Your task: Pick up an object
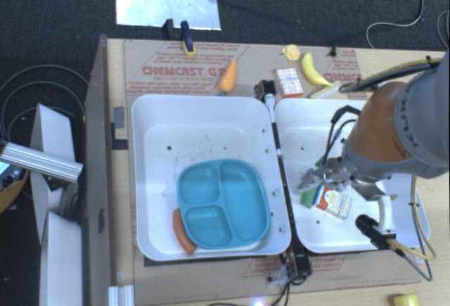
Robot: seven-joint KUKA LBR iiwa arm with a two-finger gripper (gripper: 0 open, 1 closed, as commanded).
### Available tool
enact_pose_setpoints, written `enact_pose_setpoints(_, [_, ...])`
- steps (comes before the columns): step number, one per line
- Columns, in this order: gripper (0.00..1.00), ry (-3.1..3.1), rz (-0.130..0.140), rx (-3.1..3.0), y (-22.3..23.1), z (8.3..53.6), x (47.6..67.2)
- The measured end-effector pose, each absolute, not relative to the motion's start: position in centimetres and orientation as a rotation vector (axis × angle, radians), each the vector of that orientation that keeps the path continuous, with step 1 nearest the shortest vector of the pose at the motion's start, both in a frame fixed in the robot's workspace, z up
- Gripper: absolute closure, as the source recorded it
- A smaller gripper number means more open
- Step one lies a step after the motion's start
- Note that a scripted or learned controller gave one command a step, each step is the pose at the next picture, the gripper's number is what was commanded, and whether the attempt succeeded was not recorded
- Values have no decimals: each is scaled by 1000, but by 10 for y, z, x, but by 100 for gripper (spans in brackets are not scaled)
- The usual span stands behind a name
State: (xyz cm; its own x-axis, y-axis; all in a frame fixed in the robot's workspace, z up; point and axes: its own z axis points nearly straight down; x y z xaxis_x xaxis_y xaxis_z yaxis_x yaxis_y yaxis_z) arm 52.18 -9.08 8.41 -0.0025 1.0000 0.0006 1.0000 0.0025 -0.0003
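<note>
My gripper (325, 174) hangs low in the right bin (302, 129); I cannot tell how it is set. Just beneath it lies a small carton (332, 202), long axis running down-right, a green piece (309, 198) beside it. The left bin (158, 122) holds a blue tray (223, 202) and a sausage (183, 231).

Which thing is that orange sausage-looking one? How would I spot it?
Find the left white bin, the one holding the blue divided plate. The orange sausage-shaped piece lies on the bin floor along the plate's lower left edge. Unlike the carrot on the cardboard above the bins, it is blunt at both ends.
</note>
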Motion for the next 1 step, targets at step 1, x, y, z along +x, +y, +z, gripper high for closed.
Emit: enact_pose_setpoints(1, [100, -2225, -4, -2220, -91, 95, 523])
